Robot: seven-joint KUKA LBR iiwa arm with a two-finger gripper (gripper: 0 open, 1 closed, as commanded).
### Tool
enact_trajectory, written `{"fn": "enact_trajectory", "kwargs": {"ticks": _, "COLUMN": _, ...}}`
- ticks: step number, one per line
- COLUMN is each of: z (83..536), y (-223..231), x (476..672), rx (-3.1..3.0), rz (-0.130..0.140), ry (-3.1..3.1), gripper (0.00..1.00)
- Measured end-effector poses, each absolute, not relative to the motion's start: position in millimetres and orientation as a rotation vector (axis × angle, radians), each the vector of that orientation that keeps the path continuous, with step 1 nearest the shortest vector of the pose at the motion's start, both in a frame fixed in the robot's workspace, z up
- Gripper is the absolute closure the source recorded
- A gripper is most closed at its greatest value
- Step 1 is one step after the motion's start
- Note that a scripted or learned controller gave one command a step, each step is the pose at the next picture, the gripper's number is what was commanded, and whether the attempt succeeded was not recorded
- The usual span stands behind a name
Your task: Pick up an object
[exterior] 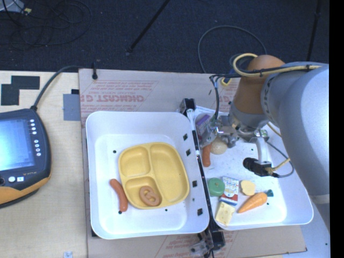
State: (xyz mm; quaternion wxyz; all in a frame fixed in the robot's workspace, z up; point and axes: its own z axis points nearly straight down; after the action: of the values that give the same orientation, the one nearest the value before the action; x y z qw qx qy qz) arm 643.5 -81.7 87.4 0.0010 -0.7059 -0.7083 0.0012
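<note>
Right of centre, the right bin point(293, 211) is crowded: a carrot point(251, 202) lies toward its lower edge, with a yellow cheese wedge point(224, 213), a small red-and-white packet point(229, 189), a green disc point(215, 186) and a pale slice point(248, 187) close around it. A small sausage point(206, 156) lies against the bin's left wall. In the left bin point(102, 208), a yellow divided plate point(161, 168) carries a pretzel point(150, 196), and a long sausage point(119, 194) lies just beside the plate. The gripper point(230, 137) hangs low in the upper part of the right bin, right by a pale round egg-like object point(219, 147); whether it touches or grasps it, and how its fingers stand, cannot be told. A teach pendant point(21, 152) rests at the frame's left.
</note>
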Motion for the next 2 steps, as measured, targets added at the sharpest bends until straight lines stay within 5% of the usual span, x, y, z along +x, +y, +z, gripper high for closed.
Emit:
{"fn": "enact_trajectory", "kwargs": {"ticks": 1, "z": 87.3, "y": -84.7, "x": 618.5, "rx": -2.218, "rz": 0.005, "ry": -2.219, "gripper": 0.0}}
{"fn": "enact_trajectory", "kwargs": {"ticks": 2, "z": 98.1, "y": -85.1, "x": 619.3, "rx": -2.215, "rz": 0.006, "ry": -2.218, "gripper": 1.0}}
